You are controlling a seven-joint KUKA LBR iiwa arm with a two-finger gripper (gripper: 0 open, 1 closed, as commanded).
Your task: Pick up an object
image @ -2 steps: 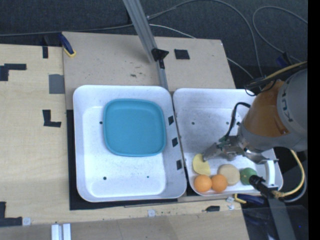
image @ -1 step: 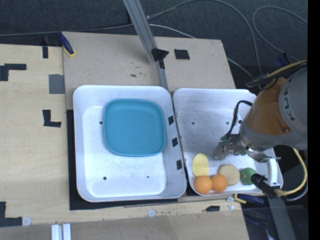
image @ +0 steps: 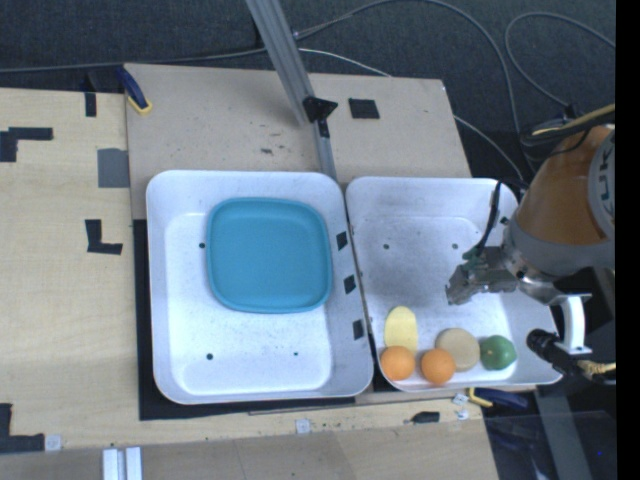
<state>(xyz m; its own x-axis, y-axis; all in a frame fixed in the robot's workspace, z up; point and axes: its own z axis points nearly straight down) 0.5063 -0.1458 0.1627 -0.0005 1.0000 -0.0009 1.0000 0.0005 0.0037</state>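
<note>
Five items hug right bin [image: 420, 203] front edge; end effector [image: 468, 283] above them, grip state unclear

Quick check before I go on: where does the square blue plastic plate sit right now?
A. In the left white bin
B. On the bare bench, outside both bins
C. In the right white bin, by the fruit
A: the square blue plastic plate lies flat inside the left white bin, apart from the fruit pieces in the right white bin.
</note>
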